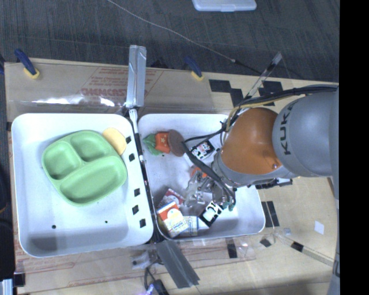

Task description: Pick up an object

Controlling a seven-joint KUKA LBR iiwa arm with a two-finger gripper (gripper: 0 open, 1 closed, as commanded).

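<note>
a dark grey ribbed carpet (75, 26) is covering the floor beyond the bench, up the picture from the pincer (209, 195). a thin pale cable (167, 30) is trailing across it, and a flat white object (223, 5) is lying at the top edge. the brown cardboard bench top (69, 80) is stretching away to the pincer's left, with blue clamps (27, 63) gripping its far edge.
</note>
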